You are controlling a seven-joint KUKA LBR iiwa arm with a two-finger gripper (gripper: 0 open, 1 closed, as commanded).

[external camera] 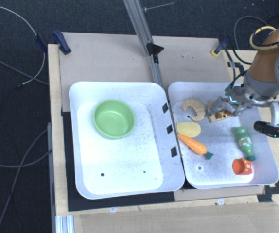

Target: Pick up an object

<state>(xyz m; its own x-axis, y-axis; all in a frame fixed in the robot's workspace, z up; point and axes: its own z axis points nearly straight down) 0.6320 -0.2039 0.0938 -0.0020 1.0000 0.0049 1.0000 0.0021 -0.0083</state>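
Note:
The right bin (270,171) holds several toy foods. A tan croissant (194,108) lies at the back, with a pale yellow lemon-like piece (188,129) and an orange carrot (194,144) in front of it. A green bottle (244,141) and a red piece (242,166) lie toward the right. My gripper (223,108) is low over the back of this bin, just right of the croissant. A small brown and orange object (220,115) sits right at its tip; whether it is gripped is hidden.
The left bin (81,178) contains a green bowl (113,118). A metal pole (138,18) slants down to the ridge between the bins. Blue clamps (61,41) hold the board's back corners. Cables hang by the arm (268,64).

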